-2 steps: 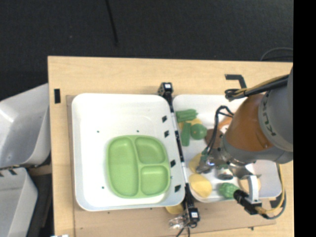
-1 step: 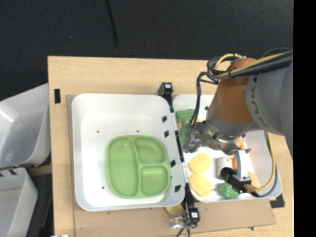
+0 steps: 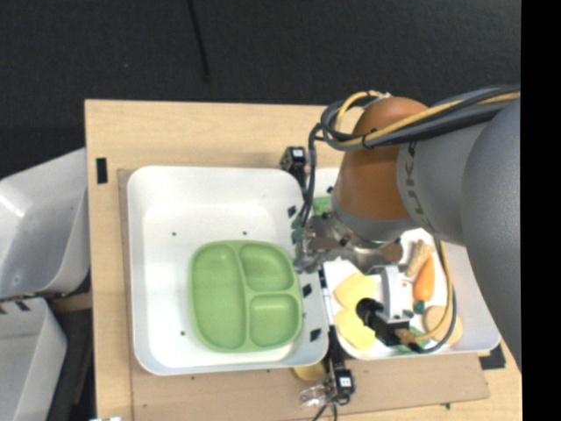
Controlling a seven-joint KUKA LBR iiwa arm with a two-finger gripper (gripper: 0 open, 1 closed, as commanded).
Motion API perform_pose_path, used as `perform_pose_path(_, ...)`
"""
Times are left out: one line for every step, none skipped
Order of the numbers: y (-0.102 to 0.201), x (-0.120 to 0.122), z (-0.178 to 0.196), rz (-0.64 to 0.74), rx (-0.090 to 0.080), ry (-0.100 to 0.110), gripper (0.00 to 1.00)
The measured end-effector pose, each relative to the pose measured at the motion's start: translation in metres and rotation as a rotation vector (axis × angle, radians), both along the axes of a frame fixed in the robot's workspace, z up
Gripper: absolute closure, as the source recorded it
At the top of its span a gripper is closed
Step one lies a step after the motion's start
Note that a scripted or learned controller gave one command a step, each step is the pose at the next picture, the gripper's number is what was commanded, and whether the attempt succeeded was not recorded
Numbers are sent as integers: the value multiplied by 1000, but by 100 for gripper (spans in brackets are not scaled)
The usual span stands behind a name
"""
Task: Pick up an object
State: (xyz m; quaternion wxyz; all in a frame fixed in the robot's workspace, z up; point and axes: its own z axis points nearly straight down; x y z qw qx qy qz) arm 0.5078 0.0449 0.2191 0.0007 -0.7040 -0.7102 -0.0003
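The arm's orange-banded wrist hangs over the left part of the right bin and covers most of it. My gripper sits below the wrist, close to the wall between the two bins. A flat yellow object lies in the right bin just beneath it. An orange carrot-like piece lies further right, with a brown item beside it. A small green thing peeks out at the wrist's left edge. Nothing can be seen held.
The left bin holds a green divided plate in its front right part. The wooden bench surrounds both bins. Dark cables run from the wrist to the right.
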Motion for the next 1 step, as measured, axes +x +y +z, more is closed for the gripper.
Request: perform_pose_path(11,-16,145,-3,1,-15,100)
